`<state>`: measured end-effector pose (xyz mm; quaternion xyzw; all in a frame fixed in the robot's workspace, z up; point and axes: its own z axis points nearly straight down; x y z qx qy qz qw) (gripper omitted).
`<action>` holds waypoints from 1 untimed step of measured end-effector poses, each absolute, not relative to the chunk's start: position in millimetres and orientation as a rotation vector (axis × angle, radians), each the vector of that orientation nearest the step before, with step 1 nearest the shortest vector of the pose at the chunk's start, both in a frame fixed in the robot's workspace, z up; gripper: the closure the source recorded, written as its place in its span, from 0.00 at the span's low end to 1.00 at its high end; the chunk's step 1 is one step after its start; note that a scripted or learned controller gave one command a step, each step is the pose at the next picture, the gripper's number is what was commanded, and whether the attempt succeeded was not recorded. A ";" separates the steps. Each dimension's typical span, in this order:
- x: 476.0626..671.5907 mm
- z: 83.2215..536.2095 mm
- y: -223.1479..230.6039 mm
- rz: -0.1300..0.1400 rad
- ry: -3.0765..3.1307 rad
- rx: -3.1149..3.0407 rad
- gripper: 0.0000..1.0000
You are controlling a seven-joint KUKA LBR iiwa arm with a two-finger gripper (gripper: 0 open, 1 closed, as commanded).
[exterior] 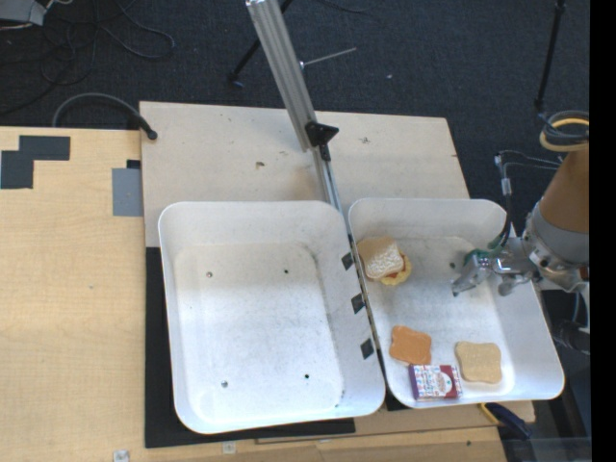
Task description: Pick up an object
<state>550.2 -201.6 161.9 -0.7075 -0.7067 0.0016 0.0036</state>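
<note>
- Position: my claw hangs over the right bin, near its right wall, with my wrist and the orange band trailing off to the right.
- Claw state: two metal fingers point left and downward with a gap showing between them, so I judge the claw open. Nothing sits between them; I hold nothing.
- Candidate objects, all in the right bin:
  - sandwich, to the left of my claw, close against the divider between the bins.
  - orange slab, below and left of my claw.
  - bread slice, almost straight below my claw, toward the bin's near edge.
  - small printed carton, just beside the bread slice on its left, touching or nearly touching the orange slab's corner.
- Count: one sandwich, one orange slab, one bread slice, one carton; four objects. Two bins. One claw.
- The left bin carries only a few dark specks.
- Risk: my claw hangs over bare bin floor between the objects; closing here would catch nothing.
- Risk: the orange slab and bread slice lie flat and thin; my fingers may scrape over them and slide them instead of gripping.
- Risk: the carton, slab and bread sit close together; descending on one may nudge or pin a neighbour.
- Risk: the sandwich lies close to the divider, leaving little room for a finger on that side.
</note>
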 end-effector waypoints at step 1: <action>545.8 116.2 -205.0 0.005 -2.215 -2.217 0.00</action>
